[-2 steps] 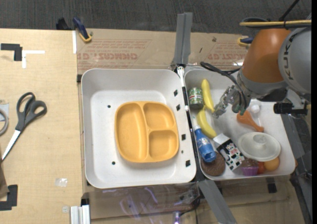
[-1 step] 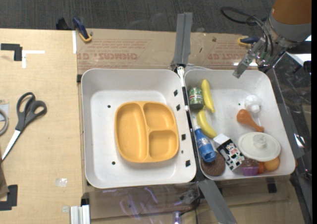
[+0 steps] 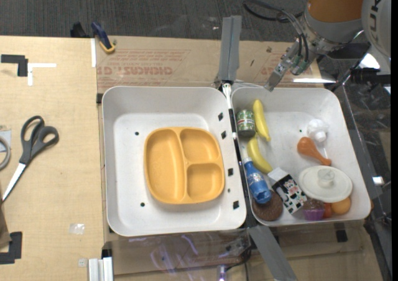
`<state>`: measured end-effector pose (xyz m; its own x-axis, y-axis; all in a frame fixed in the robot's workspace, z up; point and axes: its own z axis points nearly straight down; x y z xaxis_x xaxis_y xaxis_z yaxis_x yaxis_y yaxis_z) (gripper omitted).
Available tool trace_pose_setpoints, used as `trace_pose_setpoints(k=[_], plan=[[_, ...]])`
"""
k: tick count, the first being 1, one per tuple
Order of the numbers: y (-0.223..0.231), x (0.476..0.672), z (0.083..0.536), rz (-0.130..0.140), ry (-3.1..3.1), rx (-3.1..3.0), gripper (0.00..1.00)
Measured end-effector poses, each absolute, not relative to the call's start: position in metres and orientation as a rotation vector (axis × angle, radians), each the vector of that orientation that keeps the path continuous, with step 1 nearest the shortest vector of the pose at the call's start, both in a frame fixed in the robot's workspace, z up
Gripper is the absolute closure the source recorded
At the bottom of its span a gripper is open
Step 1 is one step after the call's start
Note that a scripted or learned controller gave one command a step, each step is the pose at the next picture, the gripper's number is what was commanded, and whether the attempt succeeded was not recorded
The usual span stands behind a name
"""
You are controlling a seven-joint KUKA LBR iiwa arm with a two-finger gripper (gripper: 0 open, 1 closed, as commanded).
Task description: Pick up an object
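My end effector point(image 3: 283, 69) hangs above the far rim of the right bin point(image 3: 339, 102), tilted, beneath my orange band; nothing sits in it, and I cannot tell whether it is open or closed; the left bin point(image 3: 118, 149) holds a yellow-orange divided tray point(image 3: 185, 165) with three compartments; the right bin is crowded along its left and near sides; a small green can point(image 3: 245, 123) stands near the far left, touching a yellow banana point(image 3: 260, 120) beside it; a second banana point(image 3: 259, 155) lies just below; a blue bottle point(image 3: 256, 183) slants nearer; a black-and-white patterned box point(image 3: 288, 192) sits beside a white round lid point(image 3: 325, 183); an orange drumstick-shaped toy point(image 3: 311, 148) lies near the right; scissors point(image 3: 30, 146) rest on the worktop point(image 3: 50, 211) at left.
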<state>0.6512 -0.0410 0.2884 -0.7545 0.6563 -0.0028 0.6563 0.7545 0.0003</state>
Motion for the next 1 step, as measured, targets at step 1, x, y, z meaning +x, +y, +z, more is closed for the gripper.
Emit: trace_pose_setpoints(k=[1], plan=[[-0.0177, 0.6108, 0.2318, -0.001, 2.944, 1.096, 1.00]])
